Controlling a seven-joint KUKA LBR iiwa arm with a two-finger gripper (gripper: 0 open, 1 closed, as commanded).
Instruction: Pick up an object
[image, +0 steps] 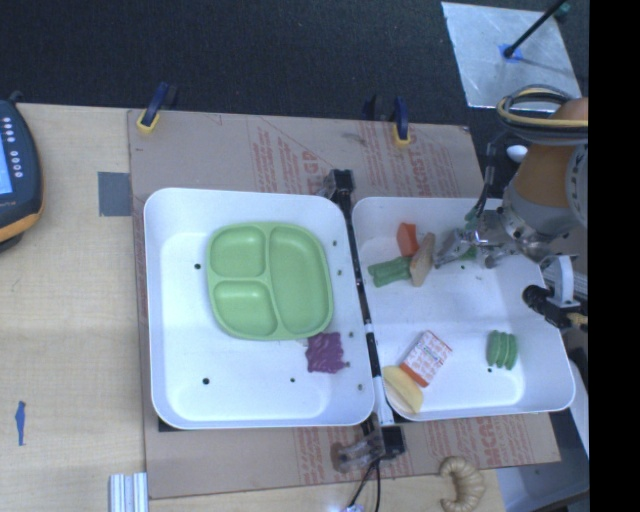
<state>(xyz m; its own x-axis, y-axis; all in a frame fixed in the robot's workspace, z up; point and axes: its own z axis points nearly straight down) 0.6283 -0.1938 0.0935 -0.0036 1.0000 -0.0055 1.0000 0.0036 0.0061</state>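
The tool (462, 246), spread I cannot tell, hovers at three o'clock of crowded toy food (421, 258); it may nudge neighbours and miss.

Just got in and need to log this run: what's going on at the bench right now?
The arm reaches in from the right, its gripper low over the right bin, near a tan piece, a green piece and an orange piece. Nothing shows between its fingers. A red-and-white packet lies nearer the front. In the left bin lie a green divided plate and a purple item.
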